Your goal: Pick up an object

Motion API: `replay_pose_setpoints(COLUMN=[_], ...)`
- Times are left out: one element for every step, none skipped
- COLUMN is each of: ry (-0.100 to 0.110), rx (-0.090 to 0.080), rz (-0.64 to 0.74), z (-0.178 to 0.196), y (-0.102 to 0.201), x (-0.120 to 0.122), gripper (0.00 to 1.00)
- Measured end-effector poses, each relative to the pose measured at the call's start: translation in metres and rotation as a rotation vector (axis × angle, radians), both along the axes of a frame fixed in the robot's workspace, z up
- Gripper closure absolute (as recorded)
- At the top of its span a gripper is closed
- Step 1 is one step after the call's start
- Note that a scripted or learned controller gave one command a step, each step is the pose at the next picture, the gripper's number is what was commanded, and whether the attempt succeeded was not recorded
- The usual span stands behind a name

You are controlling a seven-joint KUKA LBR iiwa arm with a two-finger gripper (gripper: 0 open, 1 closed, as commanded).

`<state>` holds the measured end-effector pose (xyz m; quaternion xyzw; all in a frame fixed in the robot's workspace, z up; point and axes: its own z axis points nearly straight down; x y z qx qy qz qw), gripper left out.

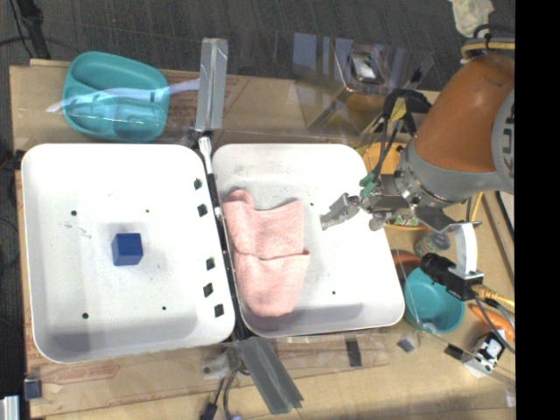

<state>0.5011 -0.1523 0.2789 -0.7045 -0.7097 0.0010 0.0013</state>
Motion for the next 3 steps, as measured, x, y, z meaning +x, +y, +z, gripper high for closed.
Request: replay_pose_setpoints(ry=[0.001, -0.002, -0.001], rx=[-0.001, 0.000, -0.001], rz=[0.035, 0.159, 0.164], z=[-0.077, -0.187, -0.176], y=[0.016, 0.000, -0.001], x=[0.073, 0.092, 0.092], gripper=[0.00, 0.00, 1.00])
